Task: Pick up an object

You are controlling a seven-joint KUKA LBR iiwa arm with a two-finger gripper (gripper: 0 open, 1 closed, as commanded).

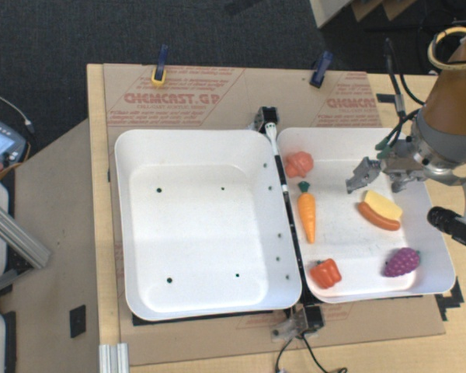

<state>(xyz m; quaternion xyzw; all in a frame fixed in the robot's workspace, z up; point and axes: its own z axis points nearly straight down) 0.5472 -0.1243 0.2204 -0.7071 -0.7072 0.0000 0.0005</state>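
The right bin (349, 142) holds several toy foods: a pinkish-red round fruit (299, 164), a carrot (307, 217), a red pepper (325, 273), a purple grape bunch (401, 262) and a yellow-and-orange bread piece (380, 210). My gripper (382, 179) hangs over the right bin, just above and behind the bread piece. Its fingers are spread open with nothing between them. The carrot lies to its left, along the bin's left wall.
The left bin (140, 208) sits beside the right one, on a cardboard sheet (217, 92) clamped at the back by two clips (161, 68). A black part of the arm (450, 224) juts out at the right bin's right edge.
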